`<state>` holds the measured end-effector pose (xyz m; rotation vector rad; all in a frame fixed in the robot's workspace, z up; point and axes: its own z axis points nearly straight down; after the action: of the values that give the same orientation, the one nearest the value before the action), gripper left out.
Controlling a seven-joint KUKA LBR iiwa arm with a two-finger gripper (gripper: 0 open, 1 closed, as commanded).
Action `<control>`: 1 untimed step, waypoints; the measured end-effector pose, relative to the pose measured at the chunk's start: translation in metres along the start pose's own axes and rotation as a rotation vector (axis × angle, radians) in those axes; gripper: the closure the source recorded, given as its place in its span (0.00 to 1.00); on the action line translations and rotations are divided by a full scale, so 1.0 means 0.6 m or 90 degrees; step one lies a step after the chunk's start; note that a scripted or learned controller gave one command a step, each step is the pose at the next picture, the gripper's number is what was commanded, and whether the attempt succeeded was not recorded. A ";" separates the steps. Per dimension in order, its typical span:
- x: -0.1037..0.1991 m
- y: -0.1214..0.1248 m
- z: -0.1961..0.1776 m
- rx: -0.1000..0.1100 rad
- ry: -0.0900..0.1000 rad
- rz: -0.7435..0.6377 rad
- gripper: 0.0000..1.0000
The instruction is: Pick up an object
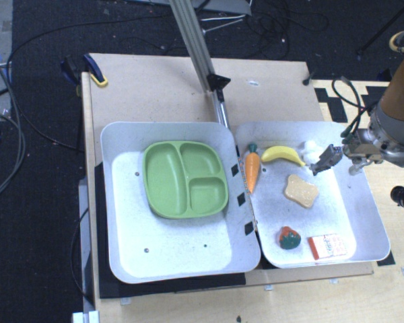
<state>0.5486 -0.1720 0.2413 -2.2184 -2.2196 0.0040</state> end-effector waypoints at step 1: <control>0.010 0.006 0.104 0.001 0.000 0.000 0.00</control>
<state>0.5523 -0.1662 0.1790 -2.2179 -2.2184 0.0046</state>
